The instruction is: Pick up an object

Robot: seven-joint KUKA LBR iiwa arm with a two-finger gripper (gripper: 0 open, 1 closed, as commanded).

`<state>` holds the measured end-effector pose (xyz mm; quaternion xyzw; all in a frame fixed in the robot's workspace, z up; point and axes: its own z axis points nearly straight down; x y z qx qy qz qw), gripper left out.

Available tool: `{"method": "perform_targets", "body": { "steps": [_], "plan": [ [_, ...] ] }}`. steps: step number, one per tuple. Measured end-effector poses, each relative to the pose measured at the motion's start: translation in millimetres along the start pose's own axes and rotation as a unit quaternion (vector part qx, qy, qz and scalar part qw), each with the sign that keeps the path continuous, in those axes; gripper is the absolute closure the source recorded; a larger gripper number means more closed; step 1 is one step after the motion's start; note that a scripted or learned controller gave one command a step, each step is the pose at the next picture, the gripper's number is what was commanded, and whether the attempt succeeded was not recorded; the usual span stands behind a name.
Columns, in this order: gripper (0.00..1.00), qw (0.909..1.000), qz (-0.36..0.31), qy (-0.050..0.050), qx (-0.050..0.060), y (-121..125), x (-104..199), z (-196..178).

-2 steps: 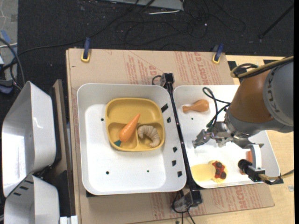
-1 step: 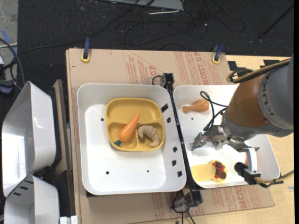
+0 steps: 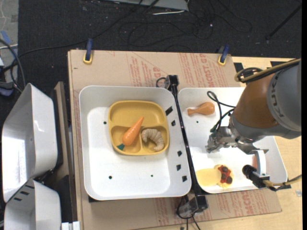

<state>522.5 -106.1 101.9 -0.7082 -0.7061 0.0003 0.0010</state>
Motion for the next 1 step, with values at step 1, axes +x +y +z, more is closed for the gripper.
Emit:
{"method": "perform_targets", "body": {
  "steps": [1],
  "plan": [
    [1.0,1.0,-0.003,-0.001,-0.004,4.4,8.2,-58.9]
  ]
}}
